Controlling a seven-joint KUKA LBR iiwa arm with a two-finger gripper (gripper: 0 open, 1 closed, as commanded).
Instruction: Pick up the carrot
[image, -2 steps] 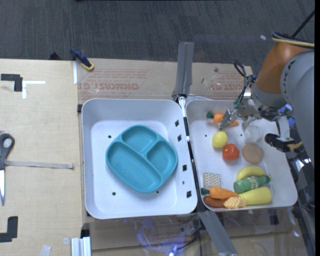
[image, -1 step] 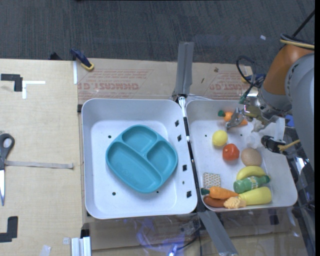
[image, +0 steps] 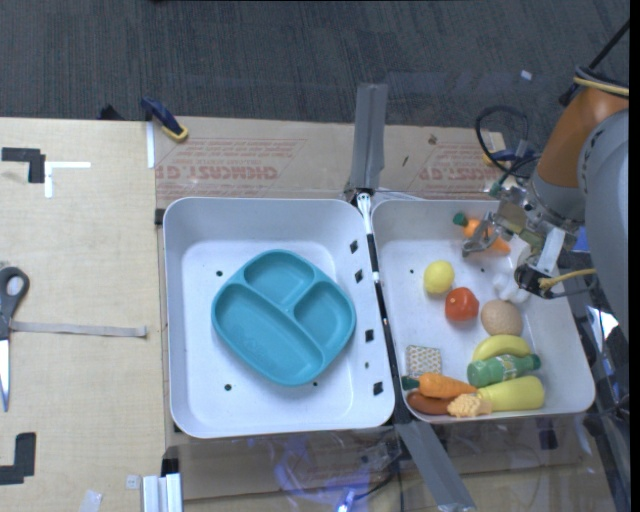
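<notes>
We find the carrot (image: 443, 384) lying at the right bin's (image: 400, 330) front edge, wedged among a waffle (image: 424, 359), corn (image: 468, 404) and a green bottle (image: 502, 368), so a grasp looks crowded. The claw (image: 487, 238) hangs near the far wall holding a small orange piece, well apart from the carrot.

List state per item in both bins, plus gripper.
gripper: at the right bin's far end, over a small orange piece
carrot: lying flat at the right bin's near edge, not gripped
blue plate: flat in the left bin, compartments bare
lemon: loose on the bin floor
tomato: loose, beside the lemon
banana: lying against the green bottle
</notes>
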